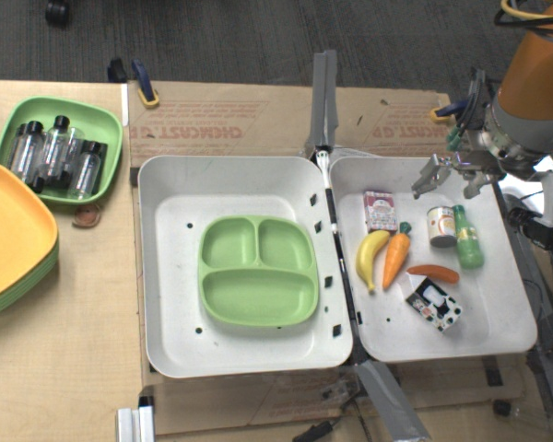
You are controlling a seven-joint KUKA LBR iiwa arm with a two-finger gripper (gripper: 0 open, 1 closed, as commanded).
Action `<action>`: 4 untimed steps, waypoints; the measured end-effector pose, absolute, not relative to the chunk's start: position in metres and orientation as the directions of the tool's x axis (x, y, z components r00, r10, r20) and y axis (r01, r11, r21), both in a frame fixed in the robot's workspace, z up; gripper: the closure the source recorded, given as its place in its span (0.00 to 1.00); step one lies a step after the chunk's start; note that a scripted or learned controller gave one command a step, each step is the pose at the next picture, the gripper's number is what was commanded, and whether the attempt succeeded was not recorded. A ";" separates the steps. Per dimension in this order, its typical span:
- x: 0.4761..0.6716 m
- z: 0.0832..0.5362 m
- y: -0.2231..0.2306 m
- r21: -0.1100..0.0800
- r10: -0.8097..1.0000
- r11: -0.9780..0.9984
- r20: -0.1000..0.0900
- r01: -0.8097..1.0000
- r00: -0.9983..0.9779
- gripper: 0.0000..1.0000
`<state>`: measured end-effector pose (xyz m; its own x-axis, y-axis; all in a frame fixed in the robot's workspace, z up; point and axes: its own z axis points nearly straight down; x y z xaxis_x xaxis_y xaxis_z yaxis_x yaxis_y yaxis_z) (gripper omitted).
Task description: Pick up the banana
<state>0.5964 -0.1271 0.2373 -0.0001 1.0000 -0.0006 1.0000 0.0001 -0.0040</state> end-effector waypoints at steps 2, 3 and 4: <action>0.659 0.178 -0.157 0.000 0.988 -0.156 -0.002 0.988 0.156 0.00; 0.659 0.151 -0.182 -0.002 0.950 -0.314 -0.002 0.950 0.314 0.00; 0.659 0.160 -0.182 -0.002 0.951 -0.310 -0.004 0.951 0.310 1.00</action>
<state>0.6589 -0.1818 0.1600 0.3098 0.9508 -0.0040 0.9508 -0.3098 -0.0021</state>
